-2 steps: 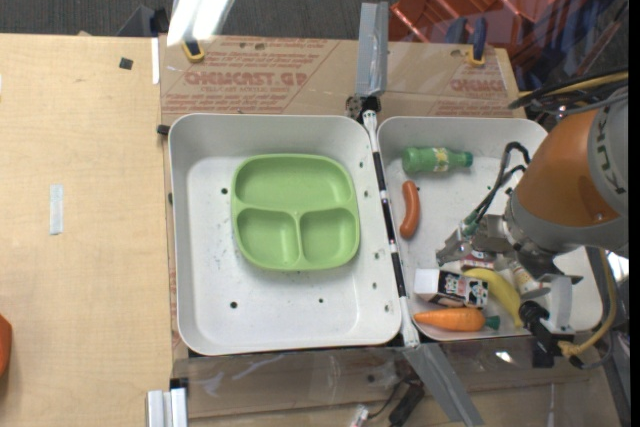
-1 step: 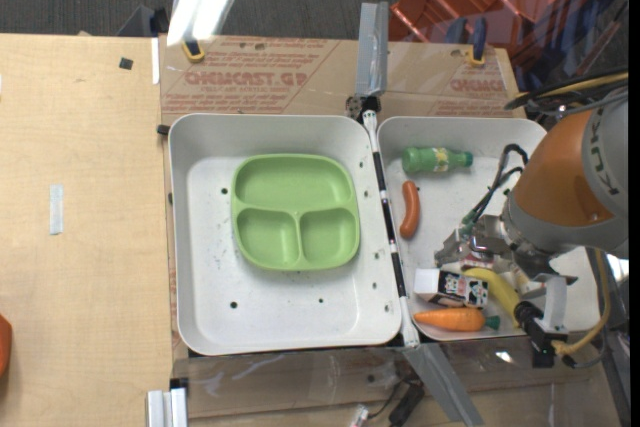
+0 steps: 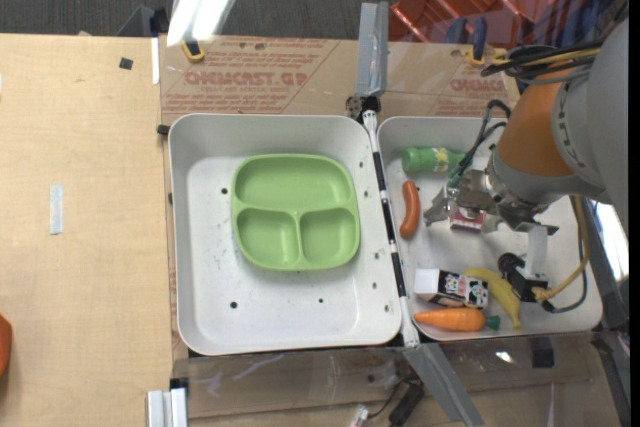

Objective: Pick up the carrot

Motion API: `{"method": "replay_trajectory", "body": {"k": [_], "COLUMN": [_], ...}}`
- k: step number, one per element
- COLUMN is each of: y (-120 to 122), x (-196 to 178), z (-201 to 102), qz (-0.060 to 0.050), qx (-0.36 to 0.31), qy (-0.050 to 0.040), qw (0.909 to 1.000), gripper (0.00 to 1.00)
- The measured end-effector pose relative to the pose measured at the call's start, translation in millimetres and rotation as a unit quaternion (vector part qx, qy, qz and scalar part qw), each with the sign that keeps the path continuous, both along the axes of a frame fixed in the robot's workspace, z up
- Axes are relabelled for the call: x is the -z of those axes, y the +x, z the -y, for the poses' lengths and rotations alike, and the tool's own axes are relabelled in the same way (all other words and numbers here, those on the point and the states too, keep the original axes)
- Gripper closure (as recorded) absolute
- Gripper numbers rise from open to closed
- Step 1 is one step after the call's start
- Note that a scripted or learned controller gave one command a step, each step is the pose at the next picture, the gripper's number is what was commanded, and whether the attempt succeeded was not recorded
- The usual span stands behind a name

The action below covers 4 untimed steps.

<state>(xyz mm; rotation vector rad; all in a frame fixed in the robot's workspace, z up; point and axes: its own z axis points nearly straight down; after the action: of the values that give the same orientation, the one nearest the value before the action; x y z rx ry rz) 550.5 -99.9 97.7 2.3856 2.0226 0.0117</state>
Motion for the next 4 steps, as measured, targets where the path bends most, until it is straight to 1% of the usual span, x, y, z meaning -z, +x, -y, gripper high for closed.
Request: {"method": "replay_trajectory", "body": {"k": [1, 2, 3, 4], "y": [89.3, 6.0, -70.5, -69.8], "x": [3.3, 0.8, 1.5, 1.1], "z": [-1.0, 9.0, -5.3, -6.4], "qz": [-0.017, -0.003, -0.002, -0.001], "qx": [0.008, 0.063, 0.083, 0.103], "qy": [-0.0003, 0.0014, 0.0024, 0.0026], "qw": [0.9998, 0.9980, 0.9966, 0.9947], "gripper": [0.00, 0.00, 0.00, 0.00]}}
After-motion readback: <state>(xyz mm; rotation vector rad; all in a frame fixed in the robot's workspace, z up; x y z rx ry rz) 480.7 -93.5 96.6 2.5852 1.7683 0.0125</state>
